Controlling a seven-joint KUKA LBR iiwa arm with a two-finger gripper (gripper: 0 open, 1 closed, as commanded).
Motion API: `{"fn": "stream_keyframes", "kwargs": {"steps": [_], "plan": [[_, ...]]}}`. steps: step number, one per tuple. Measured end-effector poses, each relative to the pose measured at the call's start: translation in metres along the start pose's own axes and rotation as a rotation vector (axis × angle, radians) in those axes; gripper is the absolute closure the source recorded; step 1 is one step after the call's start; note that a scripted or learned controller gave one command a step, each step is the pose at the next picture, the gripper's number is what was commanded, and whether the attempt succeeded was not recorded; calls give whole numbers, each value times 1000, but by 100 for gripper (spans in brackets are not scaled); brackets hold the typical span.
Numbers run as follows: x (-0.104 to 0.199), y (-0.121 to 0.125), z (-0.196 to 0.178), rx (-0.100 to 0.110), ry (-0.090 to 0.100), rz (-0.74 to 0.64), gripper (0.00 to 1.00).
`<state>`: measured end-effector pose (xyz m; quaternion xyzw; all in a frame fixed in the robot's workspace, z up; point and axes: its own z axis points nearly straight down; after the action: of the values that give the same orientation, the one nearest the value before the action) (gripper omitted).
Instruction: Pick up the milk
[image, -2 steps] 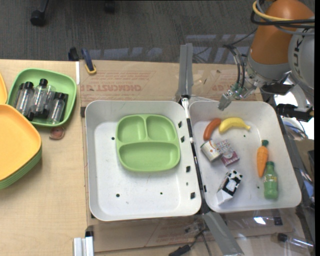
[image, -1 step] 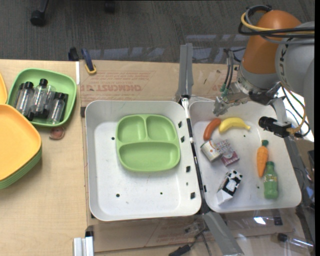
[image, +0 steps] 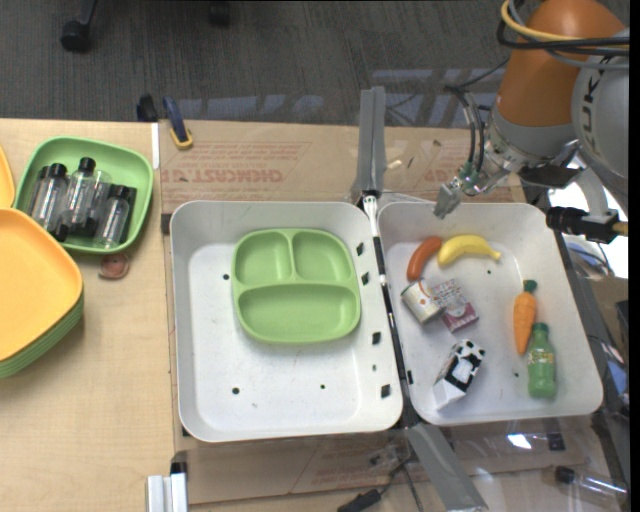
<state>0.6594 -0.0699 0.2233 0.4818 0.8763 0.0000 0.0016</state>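
Showing reversed "CHEMCYL" print: cardboard (image: 250, 170) behind bins.

Bench (image: 90, 420) of pale wood, its middle overlaid by a brown cardboard sheet (image: 270, 165) bearing mirrored red lettering. Beyond the bench's far edge lies dark grey carpet (image: 300, 50); chair castors (image: 75, 35) stand on it near the far left corner. A grey metal post (image: 372, 140) rises at the middle of the far edge. By the near edge, metal brackets (image: 445, 480) and a dark cable (image: 360, 498) rest on the cardboard. Lighting is even and diffuse, with soft shadows.
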Motion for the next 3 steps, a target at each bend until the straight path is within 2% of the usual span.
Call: {"fn": "stream_keyframes", "kwargs": {"steps": [1,2,3], "plan": [[7,4,32,4,2,340,100],[15,-18,32,3,3,33,100],[16,10,25,1,0,-7,100]]}}
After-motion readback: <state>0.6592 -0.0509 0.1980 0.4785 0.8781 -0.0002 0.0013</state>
